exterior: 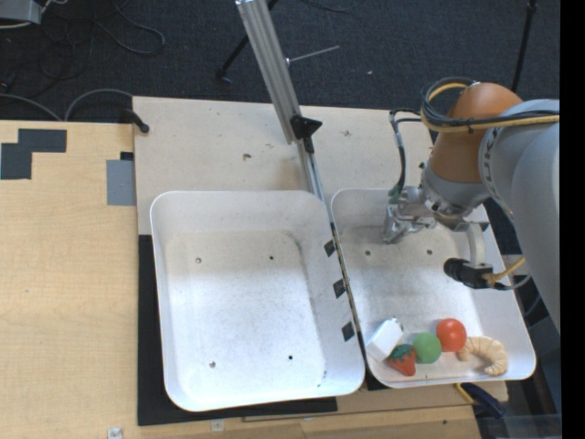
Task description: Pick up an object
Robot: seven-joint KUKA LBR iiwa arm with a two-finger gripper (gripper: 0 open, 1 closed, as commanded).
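The grey arm's gripper (pixel 395 230) hangs over the right shallow white bin (pixel 512 314), jaws narrow and empty, well apart from the round red ball (pixel 451 333).

Robot lab: bins (pixel 183 210), floor cables (pixel 110 16).

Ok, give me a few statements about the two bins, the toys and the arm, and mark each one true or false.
1. The small objects lie in the right bin, bunched along its near edge. True.
2. The red ball sits in the left bin. False: it sits in the right bin, beside the green ball.
3. The gripper hangs over the far part of the right bin. True.
4. The gripper holds the white block. False: the block lies on the bin floor, well apart from it.
5. The strawberry lies next to the white block. True.
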